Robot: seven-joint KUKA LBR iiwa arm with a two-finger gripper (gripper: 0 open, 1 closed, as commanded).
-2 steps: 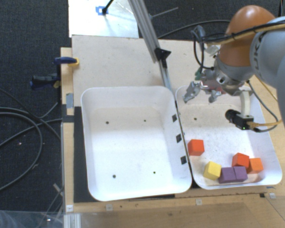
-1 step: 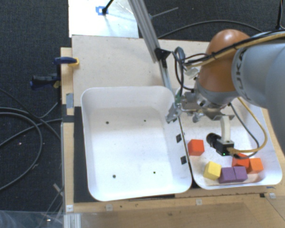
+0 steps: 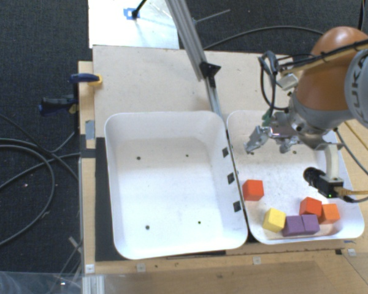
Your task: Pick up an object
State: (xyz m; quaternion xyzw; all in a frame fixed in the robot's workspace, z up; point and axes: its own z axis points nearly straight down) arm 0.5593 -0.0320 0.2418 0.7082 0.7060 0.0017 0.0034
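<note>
- My jaws [image 3: 271,141] hang over the upper part of the right bin [image 3: 356,228], close to its left wall, pointing toward the divide between the bins.
- The two metal fingers [image 3: 255,141] look spread a little, with nothing between them; I hold no object.
- The nearest object is the orange-red cube [image 3: 253,190], which lies on the bin floor below my jaws in the picture, well apart from them and standing alone.
- The other blocks crowd the bin's lower corner: a yellow cube [image 3: 273,220], a purple block [image 3: 301,225] touching it on its right, a red cube [image 3: 310,206] just above the purple one, and an orange cube [image 3: 330,213] beside the red.
- That cluster sits close to the lower rim, so there is little room between the blocks and the wall there.
- A small black unit [image 3: 319,181] on my arm hangs over the bin's right half, just above the red cube in the picture.
- The bin floor between my jaws and the orange-red cube is bare white, with open room all round that cube.
- The left bin [image 3: 113,164] lies just beside the right one, their rims touching along the middle, where black tags [image 3: 230,178] mark the edge.
- A slanted metal pole [image 3: 190,35] crosses the counter [image 3: 147,78] above the bins and comes down near the divide.
- A blue clamp [image 3: 67,103] grips the counter's left edge, and cables [image 3: 24,164] lie on the dark floor beyond.
</note>
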